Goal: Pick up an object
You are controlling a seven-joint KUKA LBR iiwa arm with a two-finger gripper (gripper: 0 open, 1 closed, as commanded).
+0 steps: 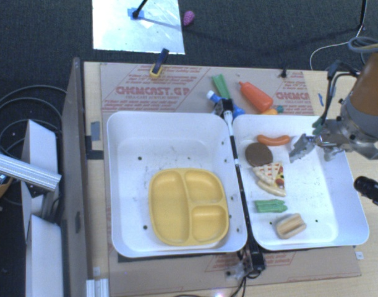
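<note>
The right white bin (349, 197) holds several toy foods: a red sausage (274, 140), a brown round patty (259, 154), a pizza slice (270, 177), a green piece (271, 206) and a small hot dog bun (291, 226). My gripper (315, 147) hangs over the upper right part of this bin, to the right of the sausage and the patty. It stands open, with nothing between its fingers. Its left finger (299, 148) is a short way right of the sausage's end.
The left bin (124, 166) holds a yellow divided plate (189, 206). Behind the bins on the cardboard lie an orange carrot (255, 96), a green piece (220, 84) and a yellow-and-blue tool (157, 67). The arm's body (368, 98) stands over the bench's right edge.
</note>
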